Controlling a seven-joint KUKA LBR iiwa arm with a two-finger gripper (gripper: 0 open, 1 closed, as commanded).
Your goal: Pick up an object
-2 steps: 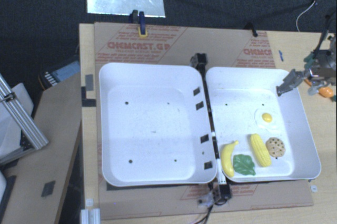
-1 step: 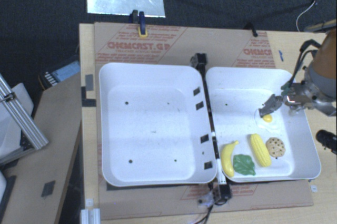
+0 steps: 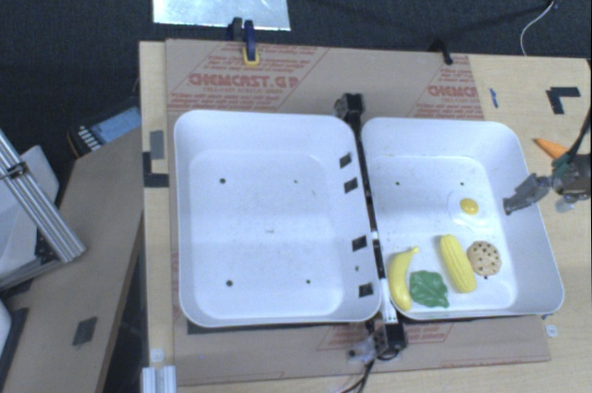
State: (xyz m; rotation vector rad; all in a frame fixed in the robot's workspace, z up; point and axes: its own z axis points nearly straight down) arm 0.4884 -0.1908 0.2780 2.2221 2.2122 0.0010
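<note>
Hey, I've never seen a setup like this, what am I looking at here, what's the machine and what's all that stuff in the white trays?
This is one picture from a camera fixed above a workbench, looking down at a slant. On the bench sit two shallow white bins side by side: the left bin and the right bin. The machine is a robot arm that reaches in from the right edge; what you see of it is its gripper, the grey part at the right bin's rim. Its job is to pick up one object.

In the right bin lie toy foods: a fried egg, a banana, a green leaf, a corn cob and a cookie. They sit in the near part of the bin. Nothing shows between the jaws, so I see nothing held.
</note>
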